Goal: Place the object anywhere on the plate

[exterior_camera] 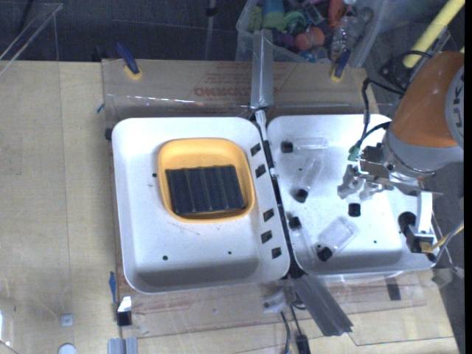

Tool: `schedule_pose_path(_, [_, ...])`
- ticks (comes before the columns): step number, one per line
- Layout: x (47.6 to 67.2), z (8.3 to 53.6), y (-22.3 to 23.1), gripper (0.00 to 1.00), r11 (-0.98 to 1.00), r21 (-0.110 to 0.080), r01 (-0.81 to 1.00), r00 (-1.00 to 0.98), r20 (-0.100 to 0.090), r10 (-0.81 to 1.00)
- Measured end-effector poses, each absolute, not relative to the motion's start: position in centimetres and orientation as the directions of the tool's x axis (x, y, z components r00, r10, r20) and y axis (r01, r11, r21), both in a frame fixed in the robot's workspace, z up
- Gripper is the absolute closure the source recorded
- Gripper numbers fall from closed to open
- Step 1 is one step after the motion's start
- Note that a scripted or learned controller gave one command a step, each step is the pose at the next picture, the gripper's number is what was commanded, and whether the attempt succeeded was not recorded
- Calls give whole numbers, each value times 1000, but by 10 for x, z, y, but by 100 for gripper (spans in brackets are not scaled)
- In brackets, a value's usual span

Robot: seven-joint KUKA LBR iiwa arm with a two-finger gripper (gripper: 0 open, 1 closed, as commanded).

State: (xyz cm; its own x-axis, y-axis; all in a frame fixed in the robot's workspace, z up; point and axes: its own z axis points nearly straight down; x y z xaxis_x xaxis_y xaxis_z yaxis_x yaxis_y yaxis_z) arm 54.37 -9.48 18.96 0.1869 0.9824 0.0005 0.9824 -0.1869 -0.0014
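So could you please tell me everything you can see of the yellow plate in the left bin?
The plate is a yellow-orange, rounded-square dish with a raised rim, plastic by the look of it. It lies flat in the left bin, towards the far side of the bin's floor. A dark ribbed block rests on it and covers most of its middle, reaching close to the near rim. The gripper is over the right bin, well away from the plate.

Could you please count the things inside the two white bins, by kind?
Yellow plate: 1
Dark ribbed block on the plate: 1
Clear plastic pieces in the right bin: 3
Total: 5
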Motion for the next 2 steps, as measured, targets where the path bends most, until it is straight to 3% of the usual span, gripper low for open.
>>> schedule_pose_path(1, [599,243,-105,100,19,2,1000,-19,-2,1000])
schedule_pose_path(2, [597,261,-107,100,255,3,967,-255,-3,967])
